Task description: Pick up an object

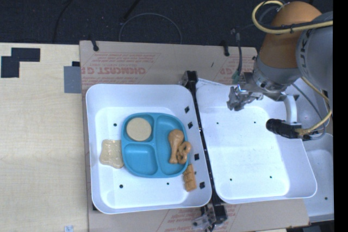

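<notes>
A blue divided plate (142, 161) lies in the left bin (103, 100). On it rest a round tan cookie (138, 129) and a brown drumstick-shaped piece (177, 145). A pale toast slice (111, 153) lies just left of the plate, and a small brown piece (189, 177) lies off its lower right corner. My gripper (237, 100) hangs over the far edge of the right bin (293, 182), well to the right of all these objects. Nothing shows between its fingers.
A black divider (197, 133) runs between the two bins. A black part of the arm (283, 127) juts over the right bin's right side. Cardboard lies under the bins, with the wooden bench surface to the left.
</notes>
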